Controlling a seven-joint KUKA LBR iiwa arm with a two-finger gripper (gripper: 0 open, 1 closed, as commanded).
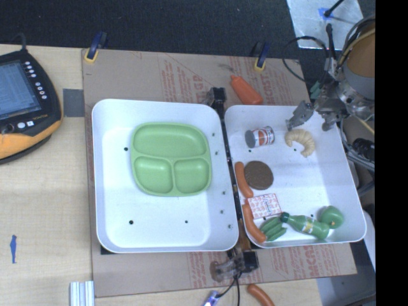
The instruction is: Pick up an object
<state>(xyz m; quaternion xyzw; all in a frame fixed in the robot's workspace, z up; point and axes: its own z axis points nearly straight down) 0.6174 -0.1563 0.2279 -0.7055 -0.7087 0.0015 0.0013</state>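
My gripper (314,119) hovers over the far edge of the right bin (338,171), its two fingers spread open with nothing between them. Just below it lies a pale croissant (301,140). Left of that, a small red and white can (259,136) rests on its side. Further forward are a brown round patty (258,174), a sausage (241,179), a red-patterned card (264,204), a second sausage (252,225), green pods (273,228), a green bottle (306,225) and a green pepper (331,217).
The left bin (115,215) holds a green divided plate (171,158). An orange carrot (245,90) lies on the cardboard behind the bins, and another sausage (261,293) in front. A teach pendant (22,104) sits at the far left. Clamps join the bins.
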